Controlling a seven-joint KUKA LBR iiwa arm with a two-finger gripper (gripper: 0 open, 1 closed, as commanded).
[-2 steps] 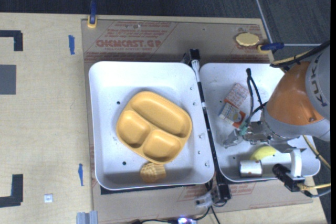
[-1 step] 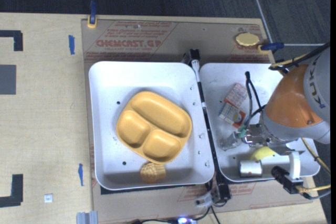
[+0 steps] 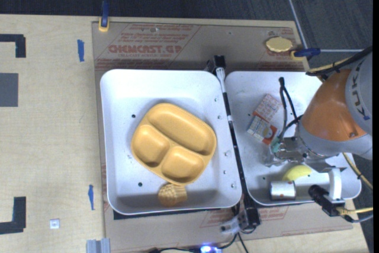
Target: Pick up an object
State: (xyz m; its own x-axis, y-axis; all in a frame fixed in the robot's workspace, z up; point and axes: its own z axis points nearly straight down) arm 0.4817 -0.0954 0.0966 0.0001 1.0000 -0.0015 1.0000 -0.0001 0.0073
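**Arm down in right bin, grip state unclear**

We see the arm coming in from 3 o'clock, wrist low over the right bin. The gripper sits near the bin's middle; we cannot tell how far it is spread or whether it has anything. Just at its 5 o'clock lies a yellow object, and at 6 o'clock a white cylinder by the near wall. A printed packet lies at the gripper's 11 o'clock. In the left bin we see a yellow sectioned tray in the middle, with a tan woven ball touching its 6 o'clock edge.
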